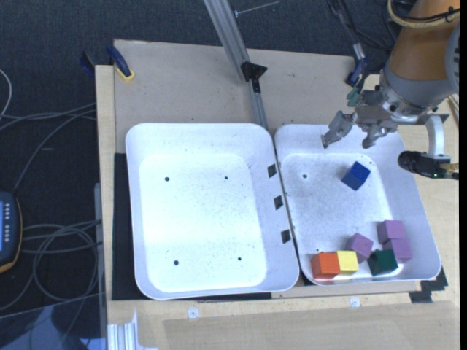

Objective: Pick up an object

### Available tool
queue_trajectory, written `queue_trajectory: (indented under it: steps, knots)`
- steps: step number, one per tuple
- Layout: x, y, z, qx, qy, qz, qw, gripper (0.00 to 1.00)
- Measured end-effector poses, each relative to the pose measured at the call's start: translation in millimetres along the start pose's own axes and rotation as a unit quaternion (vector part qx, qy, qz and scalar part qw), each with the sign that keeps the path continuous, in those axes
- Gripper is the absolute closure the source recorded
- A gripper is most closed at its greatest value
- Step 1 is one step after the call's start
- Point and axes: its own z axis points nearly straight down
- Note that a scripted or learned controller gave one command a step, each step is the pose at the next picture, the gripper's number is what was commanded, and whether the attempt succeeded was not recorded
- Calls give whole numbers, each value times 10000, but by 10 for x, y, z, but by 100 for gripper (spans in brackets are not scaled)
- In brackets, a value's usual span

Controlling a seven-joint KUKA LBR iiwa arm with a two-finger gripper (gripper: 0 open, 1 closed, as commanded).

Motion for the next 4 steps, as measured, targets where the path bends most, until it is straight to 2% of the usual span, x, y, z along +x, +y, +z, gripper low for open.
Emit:
queue_trajectory:
  steps: [1,3,4]
  knots:
    - [-1,0,0,-3,1,3,10000,0]
    - [-71,7,1117,30,2,8,10000,0]
    - [-64,-3,1503,24,2,7,10000,0]
